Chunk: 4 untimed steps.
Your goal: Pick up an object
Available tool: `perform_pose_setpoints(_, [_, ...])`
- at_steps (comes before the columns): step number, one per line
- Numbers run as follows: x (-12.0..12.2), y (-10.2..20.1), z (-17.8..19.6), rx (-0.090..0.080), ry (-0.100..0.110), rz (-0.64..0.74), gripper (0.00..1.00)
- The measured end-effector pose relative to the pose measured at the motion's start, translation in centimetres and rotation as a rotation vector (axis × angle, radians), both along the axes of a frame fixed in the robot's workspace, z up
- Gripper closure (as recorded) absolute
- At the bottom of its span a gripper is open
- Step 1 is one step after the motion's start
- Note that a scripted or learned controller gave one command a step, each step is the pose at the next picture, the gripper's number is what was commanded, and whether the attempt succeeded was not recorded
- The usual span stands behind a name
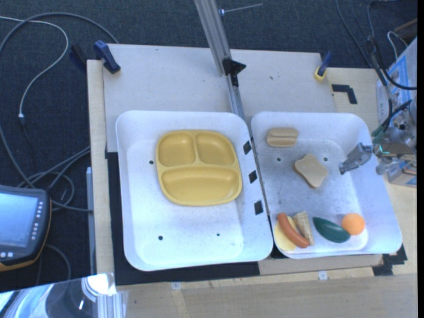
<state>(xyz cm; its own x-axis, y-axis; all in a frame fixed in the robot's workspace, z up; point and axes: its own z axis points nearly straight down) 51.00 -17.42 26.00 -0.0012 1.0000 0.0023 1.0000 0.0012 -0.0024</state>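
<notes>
Closest to me, a shiny sheet (59, 300) crowds the bottom corner, below and well left of the plate (197, 166). I see a pendant (20, 225) with a lit screen on the dark carpet (46, 131), far left of the plate, among loose cables (40, 65). A blue clamp (106, 55) grips the bench (172, 78) up and left of the plate.

The yellow plate, divided in three, lies in the left bin (126, 151), towards its far half. A metal post (211, 18) rises beyond the plate, slanting out of the top.

Right of the plate, in the right bin (371, 201), I see the toy foods: a bun (282, 137) level with the plate's far edge, a bread slice (311, 170) just right of that and nearer, then a hot dog (292, 231), a green piece (330, 229) and an orange (354, 223) in a row along the near wall. A yellow clamp (322, 69) sits up and right of the plate.

Farthest right of the plate, the gripper (351, 161) hangs just beside the bread slice, apart from it. I cannot tell whether it is released or clenched.
</notes>
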Motion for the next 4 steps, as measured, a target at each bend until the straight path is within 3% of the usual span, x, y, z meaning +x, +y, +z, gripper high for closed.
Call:
perform_pose_setpoints(1, [0.0,0.0,0.0,0.000,0.000,0.000,0.00])
perform_pose_setpoints(2, [0.9,0.3,-5.2,0.001,0.004,0.000,0.00])
perform_pose_setpoints(4, [-0.4,1.1,-14.7,0.002,0.005,-0.001,0.00])
